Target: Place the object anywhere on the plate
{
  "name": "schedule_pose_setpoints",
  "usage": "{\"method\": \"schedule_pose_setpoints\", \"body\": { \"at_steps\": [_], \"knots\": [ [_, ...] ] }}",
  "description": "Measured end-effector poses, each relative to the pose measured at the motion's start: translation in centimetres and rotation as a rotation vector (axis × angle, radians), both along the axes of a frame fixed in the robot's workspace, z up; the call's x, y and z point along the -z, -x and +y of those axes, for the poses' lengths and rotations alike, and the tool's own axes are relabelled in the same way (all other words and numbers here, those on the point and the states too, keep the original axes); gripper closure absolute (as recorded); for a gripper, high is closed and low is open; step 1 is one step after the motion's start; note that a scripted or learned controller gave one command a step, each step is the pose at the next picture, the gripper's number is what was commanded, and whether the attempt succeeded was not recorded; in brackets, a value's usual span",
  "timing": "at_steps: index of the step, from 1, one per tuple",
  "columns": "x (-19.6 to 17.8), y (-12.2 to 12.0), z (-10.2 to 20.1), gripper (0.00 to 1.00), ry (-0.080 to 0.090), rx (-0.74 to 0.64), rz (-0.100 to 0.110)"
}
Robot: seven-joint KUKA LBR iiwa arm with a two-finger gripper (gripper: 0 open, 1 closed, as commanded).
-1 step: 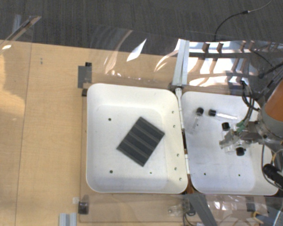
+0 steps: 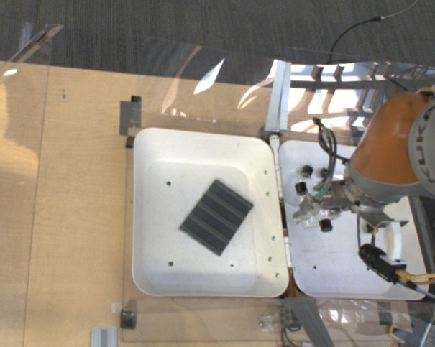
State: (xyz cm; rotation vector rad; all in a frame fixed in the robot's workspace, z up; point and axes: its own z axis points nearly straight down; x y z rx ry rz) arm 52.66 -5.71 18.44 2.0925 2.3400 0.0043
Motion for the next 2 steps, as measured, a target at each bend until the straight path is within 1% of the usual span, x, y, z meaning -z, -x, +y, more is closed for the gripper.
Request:
{"method": "schedule_pose_setpoints", "body": {
  "at_steps": [1,2],
  "knots": [
    [-0.5,0.6,13.5,1.00,0.000,-0.216,0.000],
    [0.0,-7.4,25.0,1.00,0.000,-0.450,-0.002]
  ]
}}
